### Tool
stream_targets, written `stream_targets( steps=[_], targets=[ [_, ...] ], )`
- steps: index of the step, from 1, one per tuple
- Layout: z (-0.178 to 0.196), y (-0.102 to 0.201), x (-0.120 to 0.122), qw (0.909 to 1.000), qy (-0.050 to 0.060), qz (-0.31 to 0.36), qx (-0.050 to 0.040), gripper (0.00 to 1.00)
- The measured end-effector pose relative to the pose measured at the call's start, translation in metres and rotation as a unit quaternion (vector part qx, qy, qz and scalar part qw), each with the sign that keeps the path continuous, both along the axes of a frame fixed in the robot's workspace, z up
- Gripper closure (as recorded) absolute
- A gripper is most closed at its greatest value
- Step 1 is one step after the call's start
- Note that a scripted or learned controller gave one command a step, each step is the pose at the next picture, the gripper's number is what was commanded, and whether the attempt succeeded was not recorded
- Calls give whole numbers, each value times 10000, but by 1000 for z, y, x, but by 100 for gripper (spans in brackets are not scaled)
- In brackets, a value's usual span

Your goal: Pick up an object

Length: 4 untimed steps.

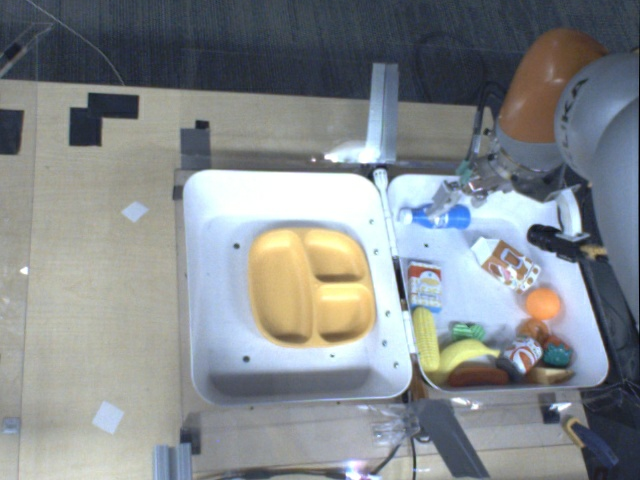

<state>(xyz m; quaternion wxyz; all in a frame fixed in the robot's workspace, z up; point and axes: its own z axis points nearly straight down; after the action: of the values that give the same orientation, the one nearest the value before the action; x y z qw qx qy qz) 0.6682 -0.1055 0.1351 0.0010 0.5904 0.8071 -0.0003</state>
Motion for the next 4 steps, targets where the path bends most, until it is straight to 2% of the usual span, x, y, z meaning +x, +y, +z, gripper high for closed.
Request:
stream_targets(
  steps=[1, 2, 3, 4],
  targets=[
    [-20, -15, -2, 10000, -23, -87, 2, 0],
    [-44, 8, -36, 9971, -18, -764, 13, 0],
    [-46, -25, 0, 9910, 62, 1333, 49, 0],
    [-35, -29, 1, 9911, 22, 1334, -5, 100]
  ],
)
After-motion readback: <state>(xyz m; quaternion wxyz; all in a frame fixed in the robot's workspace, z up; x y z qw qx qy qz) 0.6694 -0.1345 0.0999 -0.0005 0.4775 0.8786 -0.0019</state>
